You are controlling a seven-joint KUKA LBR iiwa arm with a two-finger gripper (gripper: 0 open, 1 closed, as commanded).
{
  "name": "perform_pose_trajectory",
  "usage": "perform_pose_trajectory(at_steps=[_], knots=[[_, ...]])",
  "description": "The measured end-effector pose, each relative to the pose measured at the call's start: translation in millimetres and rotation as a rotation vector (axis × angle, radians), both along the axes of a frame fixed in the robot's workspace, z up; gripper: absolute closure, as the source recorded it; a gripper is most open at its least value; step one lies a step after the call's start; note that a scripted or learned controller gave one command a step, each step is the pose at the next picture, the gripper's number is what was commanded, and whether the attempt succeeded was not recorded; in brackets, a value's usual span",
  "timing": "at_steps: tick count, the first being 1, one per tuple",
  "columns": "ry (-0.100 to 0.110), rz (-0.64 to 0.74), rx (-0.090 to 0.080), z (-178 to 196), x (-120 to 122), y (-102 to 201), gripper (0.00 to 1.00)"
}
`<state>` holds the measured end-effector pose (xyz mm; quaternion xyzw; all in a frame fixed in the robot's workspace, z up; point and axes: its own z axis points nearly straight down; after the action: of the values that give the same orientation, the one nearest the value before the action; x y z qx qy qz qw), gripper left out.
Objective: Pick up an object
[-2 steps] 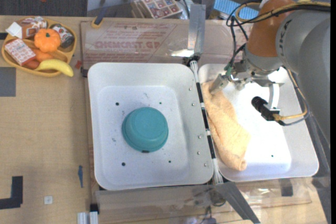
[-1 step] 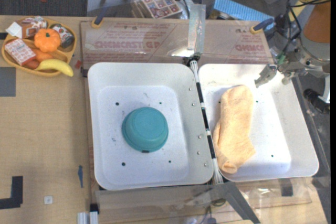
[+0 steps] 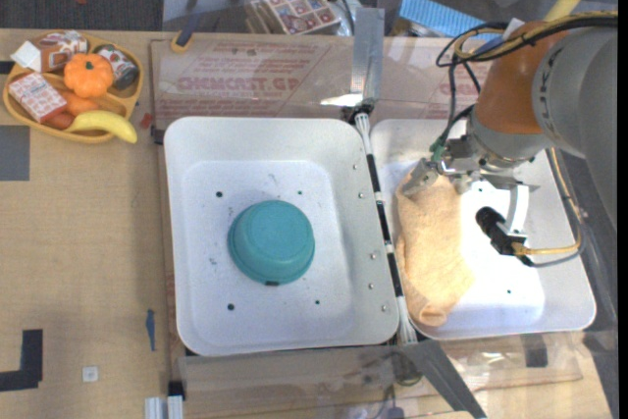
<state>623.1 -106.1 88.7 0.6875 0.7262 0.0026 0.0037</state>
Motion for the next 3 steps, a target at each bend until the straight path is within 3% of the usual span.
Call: perform_pose_trajectory(at_steps=[1, 2, 3], knots=[[0.000, 0.128, -0.003, -0.4, 1.1, -55.8, 0.00], [0.001, 0.198, -0.002, -0.6, 34.9, -2.7, 0.00], [-0.007, 0.200, -0.005, 12.3, 37.0, -2.7, 1.00]])
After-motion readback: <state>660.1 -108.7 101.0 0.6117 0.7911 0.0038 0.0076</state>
